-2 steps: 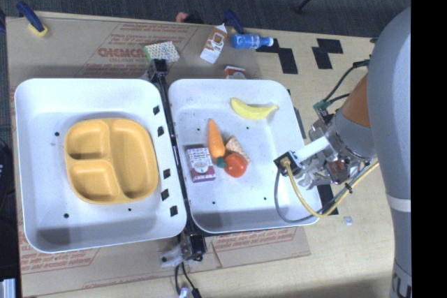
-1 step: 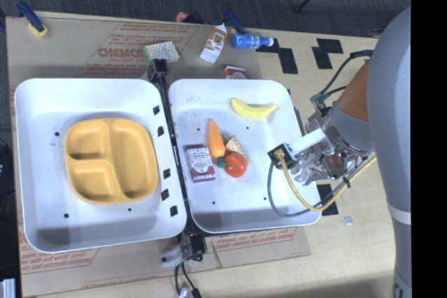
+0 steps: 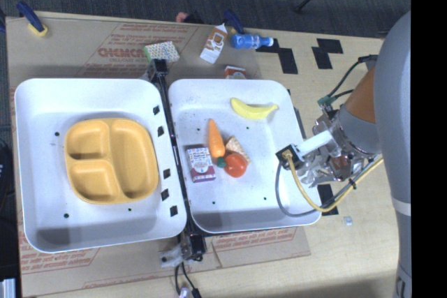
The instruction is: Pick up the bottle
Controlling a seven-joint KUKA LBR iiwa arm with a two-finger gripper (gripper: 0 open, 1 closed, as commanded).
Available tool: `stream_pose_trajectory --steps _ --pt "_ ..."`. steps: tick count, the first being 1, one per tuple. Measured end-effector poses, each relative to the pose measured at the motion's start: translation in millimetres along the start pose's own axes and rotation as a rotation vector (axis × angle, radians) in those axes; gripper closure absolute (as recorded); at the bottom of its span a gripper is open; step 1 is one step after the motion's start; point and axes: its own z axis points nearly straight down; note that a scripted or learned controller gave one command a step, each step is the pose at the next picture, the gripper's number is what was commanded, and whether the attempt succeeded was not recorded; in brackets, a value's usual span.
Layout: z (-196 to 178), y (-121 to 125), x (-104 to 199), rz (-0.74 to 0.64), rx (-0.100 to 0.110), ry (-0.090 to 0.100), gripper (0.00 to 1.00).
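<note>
Bottle lies on the bench past the right bin, well apart from my gripper at that bin's right edge. How wide it's open, can't tell. Approach step, I reckon: next, get above the bottle.

From here, the smooth, rounded grey arm casing looks like a matte shell, with a paler ring across it further along. A curved orange band sits where the casing narrows. Thin dark cables loop beside that band, one ending in a small green connector. The gripper is a cluttered cluster of silver metal and dark parts.
</note>
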Motion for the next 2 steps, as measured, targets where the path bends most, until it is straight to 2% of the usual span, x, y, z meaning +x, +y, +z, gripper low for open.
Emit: stream_pose_trajectory --steps 1,2 --pt "-8.0 2.6 -0.3 -0.002 -0.002 0.001 1.00" --pt "2.8 2.5 -0.5 -0.001 0.001 -0.001 1.00"
